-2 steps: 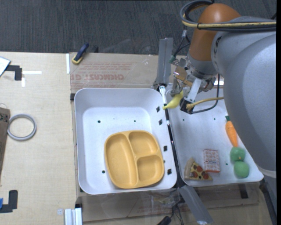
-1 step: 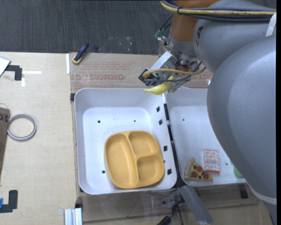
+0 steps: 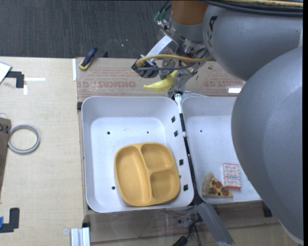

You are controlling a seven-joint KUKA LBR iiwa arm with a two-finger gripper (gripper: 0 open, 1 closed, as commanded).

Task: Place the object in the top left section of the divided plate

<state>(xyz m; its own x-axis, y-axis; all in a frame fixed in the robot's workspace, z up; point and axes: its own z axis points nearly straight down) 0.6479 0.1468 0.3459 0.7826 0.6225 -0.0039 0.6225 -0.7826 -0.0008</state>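
The banana (image 3: 160, 85) sat high at the back of the scene, just under the hand (image 3: 177, 77), above the far rim where the two white bins met; it appeared to be gripped there, its yellow body sticking out to the left and slightly down from the hand, its long axis running roughly left to right; the exact pinch was hidden among cables, so the hold was judged from the fruit hanging clear of the cardboard behind it and not lying in either bin; the plate (image 3: 147, 174) lay well apart from it, in the near half of the left bin (image 3: 96, 144), a yellow dish with one long section on its left and two smaller ones on its right; so the target lay toward the camera and a little left of the hand, and the coming move would probably turn on carrying the fruit forward over the rim and down to the plate's upper-left part; the arm (image 3: 269, 120) reached in from the right, its grey bulk covering much of the right bin (image 3: 207, 144), its orange band (image 3: 188, 12) above the wrist, the wrist pointing down; in the right bin lay a toy pizza slice (image 3: 216, 186) and a small printed packet (image 3: 232, 176)
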